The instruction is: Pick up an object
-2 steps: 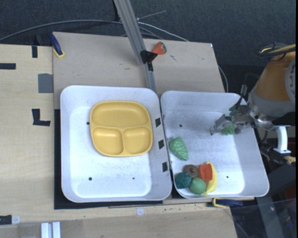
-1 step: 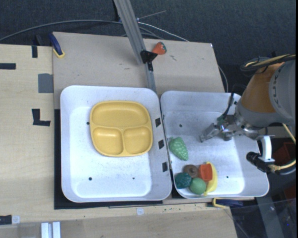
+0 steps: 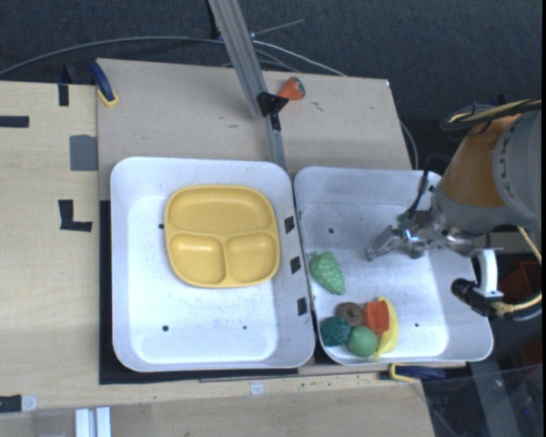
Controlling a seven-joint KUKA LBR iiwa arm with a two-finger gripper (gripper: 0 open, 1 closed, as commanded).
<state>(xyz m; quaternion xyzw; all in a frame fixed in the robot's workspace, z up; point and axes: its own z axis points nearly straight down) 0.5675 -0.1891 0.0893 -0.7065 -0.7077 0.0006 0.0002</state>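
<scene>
From above, a wooden bench (image 3: 209,107) carries two shallow white plastic bins side by side. The left bin (image 3: 136,271) sits in the centre-left of the frame and holds a yellow plastic divided plate (image 3: 223,235) with three compartments, lying flat in the bin's upper half.

The right bin (image 3: 419,321) sits right of centre. A pale green, bumpy, oval object (image 3: 328,272) lies near its left wall, about midway down. Below it, in the bin's lower left corner, a small cluster of toy pieces sits packed together: a brown ring-shaped piece (image 3: 350,313), a dark teal lump (image 3: 336,332), a round green ball (image 3: 363,341), an orange-red block (image 3: 377,316) and a curved yellow banana-shaped piece (image 3: 389,329) wrapped along the cluster's right side. These pieces touch one another.

The grey arm with its orange band (image 3: 478,167) reaches in from the right edge of the frame. Its metal two-finger gripper (image 3: 375,248) hangs over the upper middle of the right bin, pointing left and slightly down, to the right of the pale green object and apart from it, and above the cluster. Whether its tips are apart or together I cannot tell at this sharpness; nothing is visibly between them.

In the upper centre of the frame, a grey metal pole (image 3: 237,39) slants across the bench, with a small orange and green object (image 3: 293,87) beside its base.
</scene>
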